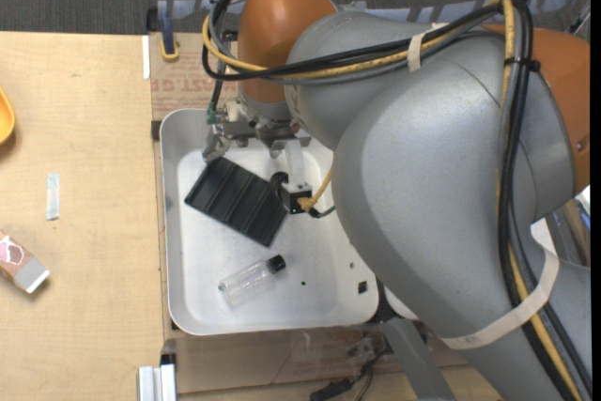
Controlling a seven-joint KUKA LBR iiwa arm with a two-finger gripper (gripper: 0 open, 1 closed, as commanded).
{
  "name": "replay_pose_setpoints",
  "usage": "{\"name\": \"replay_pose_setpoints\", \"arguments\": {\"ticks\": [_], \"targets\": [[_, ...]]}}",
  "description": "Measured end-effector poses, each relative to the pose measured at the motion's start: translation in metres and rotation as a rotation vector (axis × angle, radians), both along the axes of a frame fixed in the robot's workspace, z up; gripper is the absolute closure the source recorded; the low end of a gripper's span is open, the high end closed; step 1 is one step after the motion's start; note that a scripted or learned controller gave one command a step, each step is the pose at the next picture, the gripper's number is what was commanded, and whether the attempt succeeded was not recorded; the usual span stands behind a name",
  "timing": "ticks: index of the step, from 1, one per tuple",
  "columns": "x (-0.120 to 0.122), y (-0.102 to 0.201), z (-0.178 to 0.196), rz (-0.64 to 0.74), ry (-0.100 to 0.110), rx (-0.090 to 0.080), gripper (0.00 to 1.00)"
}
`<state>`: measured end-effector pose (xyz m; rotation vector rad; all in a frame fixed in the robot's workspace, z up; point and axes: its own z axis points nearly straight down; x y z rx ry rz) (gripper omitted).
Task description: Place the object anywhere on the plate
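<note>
A black ridged rectangular plate (pixel 235 197) lies tilted in the upper left part of the white bin (pixel 188 296). A clear plastic vial with a black cap (pixel 250 279) lies on its side on the bin floor, just below the plate and apart from it. My gripper (pixel 248 140) hangs under the orange wrist band, over the plate's far edge. The vial is well clear of it, toward the front of the bin. The large grey arm hides the right side of the bin.
To the left of the bin is a wooden bench top holding a small clear strip (pixel 53 197), a pink and white block (pixel 21 264) and an orange item (pixel 5 119) at the edge. Two small black bits (pixel 362 287) lie on the bin floor.
</note>
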<state>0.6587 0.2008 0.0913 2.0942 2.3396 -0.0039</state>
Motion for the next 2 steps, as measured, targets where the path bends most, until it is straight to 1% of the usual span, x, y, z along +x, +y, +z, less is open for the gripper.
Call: {"name": "replay_pose_setpoints", "arguments": {"ticks": [1,2], "targets": [[-0.023,0.023,-0.001,-0.297,0.002,-0.001,0.0],[-0.022,0.022,0.01,-0.295,-0.001,-0.004,1.0]]}}
